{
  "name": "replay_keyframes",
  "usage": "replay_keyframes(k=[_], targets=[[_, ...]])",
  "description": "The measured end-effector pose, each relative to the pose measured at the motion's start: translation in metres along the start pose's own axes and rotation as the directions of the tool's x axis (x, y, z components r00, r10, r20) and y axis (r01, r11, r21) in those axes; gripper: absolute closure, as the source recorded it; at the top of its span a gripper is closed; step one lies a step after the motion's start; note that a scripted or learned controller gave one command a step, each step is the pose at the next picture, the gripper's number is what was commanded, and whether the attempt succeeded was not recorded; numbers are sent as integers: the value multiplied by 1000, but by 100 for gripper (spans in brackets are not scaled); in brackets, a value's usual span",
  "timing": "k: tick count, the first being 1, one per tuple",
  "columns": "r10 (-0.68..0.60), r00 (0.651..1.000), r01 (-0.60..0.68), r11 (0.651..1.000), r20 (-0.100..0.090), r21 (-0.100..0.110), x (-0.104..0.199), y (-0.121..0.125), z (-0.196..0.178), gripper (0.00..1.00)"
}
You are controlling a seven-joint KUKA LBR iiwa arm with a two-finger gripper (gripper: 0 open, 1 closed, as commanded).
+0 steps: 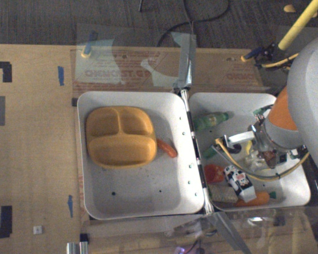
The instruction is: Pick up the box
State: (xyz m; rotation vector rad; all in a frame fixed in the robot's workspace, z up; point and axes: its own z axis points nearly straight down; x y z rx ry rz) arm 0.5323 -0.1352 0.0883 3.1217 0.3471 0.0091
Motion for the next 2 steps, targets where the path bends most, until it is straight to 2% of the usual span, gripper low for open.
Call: replay_keyframes(k=[1,2], targets=[[-136,991,136,991,8,6,-14,43,-24,100],[14,1000,-14,1000,4,3,22,72,1,100]])
